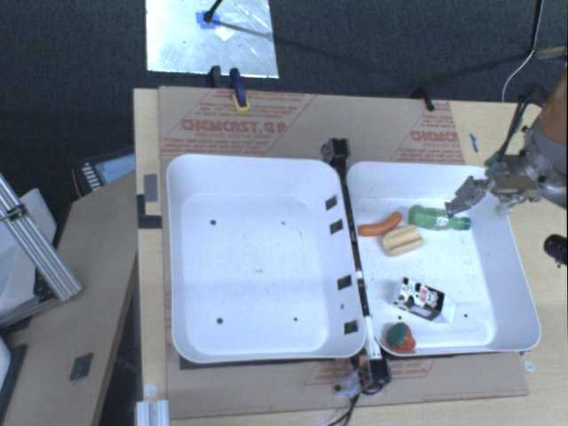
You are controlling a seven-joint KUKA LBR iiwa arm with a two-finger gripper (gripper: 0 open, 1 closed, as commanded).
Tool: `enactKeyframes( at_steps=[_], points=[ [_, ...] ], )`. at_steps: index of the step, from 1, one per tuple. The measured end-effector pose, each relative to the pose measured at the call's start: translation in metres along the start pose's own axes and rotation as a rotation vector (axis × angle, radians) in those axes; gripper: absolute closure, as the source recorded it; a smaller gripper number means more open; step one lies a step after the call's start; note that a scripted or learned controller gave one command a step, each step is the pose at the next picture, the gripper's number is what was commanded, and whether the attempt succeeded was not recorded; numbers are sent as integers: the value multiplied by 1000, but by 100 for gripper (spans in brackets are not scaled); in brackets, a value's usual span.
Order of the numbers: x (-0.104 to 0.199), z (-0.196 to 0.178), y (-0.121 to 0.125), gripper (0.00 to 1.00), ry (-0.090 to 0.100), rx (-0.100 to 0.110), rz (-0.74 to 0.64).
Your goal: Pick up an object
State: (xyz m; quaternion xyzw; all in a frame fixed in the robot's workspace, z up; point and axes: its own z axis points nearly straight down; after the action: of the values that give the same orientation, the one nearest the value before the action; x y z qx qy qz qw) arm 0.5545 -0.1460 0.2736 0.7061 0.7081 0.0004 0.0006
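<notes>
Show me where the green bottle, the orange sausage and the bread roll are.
green bottle [437,218], camera view, middle of its body.
orange sausage [380,226], camera view, its middle.
bread roll [401,240], camera view, top centre.

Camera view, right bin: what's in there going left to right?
Orange sausage → bread roll → green bottle, with the gripper at its right end. Nearer row: tomato-like toy → black-and-white packet.

arm: enters from right | tool [463,201]: low, angled down-left
</notes>
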Motion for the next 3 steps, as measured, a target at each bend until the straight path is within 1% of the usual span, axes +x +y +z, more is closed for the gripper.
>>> enactKeyframes(
  at_steps=[1,2,3],
  points=[
    [0,-11,1,100,-1,-4,-3],
    [64,-50,-47,100,2,-3,-7],
    [129,-106,-66,100,3,-7,-9]
  ],
)
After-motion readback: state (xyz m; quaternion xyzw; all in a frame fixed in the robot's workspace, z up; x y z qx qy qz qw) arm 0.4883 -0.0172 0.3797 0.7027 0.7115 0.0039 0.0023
